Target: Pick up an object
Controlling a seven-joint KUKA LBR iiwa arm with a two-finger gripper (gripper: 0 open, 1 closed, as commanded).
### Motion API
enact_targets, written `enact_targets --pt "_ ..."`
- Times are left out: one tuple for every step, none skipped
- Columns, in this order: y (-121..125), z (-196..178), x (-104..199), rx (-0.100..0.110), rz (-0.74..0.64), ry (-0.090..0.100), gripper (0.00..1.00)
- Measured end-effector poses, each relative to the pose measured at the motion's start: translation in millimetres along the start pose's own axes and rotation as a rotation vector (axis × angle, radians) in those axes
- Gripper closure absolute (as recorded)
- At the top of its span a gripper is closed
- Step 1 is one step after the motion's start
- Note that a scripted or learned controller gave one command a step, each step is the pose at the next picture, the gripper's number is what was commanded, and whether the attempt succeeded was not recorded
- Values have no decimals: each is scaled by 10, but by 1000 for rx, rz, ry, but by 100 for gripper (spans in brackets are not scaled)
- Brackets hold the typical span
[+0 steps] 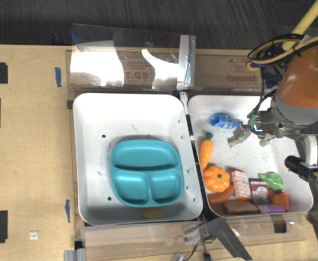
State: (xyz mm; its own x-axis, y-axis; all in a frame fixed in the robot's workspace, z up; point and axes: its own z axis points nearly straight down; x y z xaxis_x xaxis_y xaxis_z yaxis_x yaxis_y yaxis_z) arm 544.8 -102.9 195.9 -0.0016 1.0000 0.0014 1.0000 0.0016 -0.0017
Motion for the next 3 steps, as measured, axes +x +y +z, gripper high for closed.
enact_targets --pt "-268 1080 -97 -9 54 -2 0" --pt "880 1092 23 -7 -81 -2 0" --pt "1174 1095 -3 24 -29 4 0"
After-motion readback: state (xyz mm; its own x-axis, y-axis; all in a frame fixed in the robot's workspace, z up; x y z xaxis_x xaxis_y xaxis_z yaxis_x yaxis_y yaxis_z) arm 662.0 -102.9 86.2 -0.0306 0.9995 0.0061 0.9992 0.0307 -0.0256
